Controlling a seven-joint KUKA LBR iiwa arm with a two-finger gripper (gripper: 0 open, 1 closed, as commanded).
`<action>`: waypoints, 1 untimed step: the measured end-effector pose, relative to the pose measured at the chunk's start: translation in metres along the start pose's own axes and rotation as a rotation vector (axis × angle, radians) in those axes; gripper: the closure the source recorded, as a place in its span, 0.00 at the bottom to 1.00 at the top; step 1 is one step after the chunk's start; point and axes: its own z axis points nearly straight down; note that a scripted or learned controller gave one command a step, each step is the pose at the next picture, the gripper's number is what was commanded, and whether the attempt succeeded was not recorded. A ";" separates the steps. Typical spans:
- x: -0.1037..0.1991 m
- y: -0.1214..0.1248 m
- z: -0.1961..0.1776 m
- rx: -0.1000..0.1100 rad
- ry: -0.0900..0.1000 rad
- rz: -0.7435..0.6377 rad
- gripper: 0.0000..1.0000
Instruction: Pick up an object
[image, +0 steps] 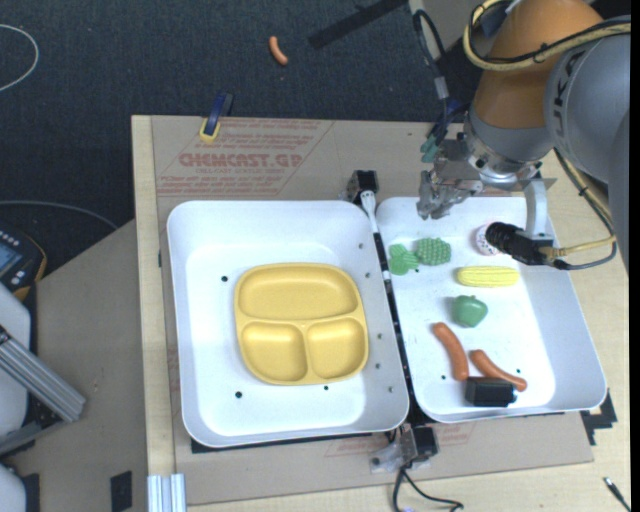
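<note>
Your candidate objects all lie in the right bin (580, 340): a dark green knobbly piece (433, 250) with a lighter green piece (402, 261) touching its left side, a yellow corn cob (487, 276), a green pepper-like piece (468, 310), two orange sausages (451, 350) (497, 368) and a black block (490, 393) at the near rim. The pincer (437, 203) hovers over the bin's far-left corner, just beyond the dark green piece; nothing is visible between its tips, and whether they are parted or closed cannot be told from this angle. Judgement: you are in the approach step, no object secured, so the task is barely begun. The next move calls for a short shift toward the near side and a descent onto the dark green piece, tips spread wide enough to straddle it. Note the crowding: the lighter green piece abuts it, and the divider (381, 262) between the bins runs just to the left, so a closing from the left has little room. The corn cob and pepper lie more apart, with bare bin floor around them. The left bin (195, 330) carries a yellow sectioned tray (300, 322), well apart from the work. Cables and a black fitting (515, 243) hang off the wrist above the far-right of the bin; watch them on descent. The tabletop (250, 160) beyond the bins is open.
</note>
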 end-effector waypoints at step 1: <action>0.045 0.011 -0.006 -0.006 -0.001 0.001 1.00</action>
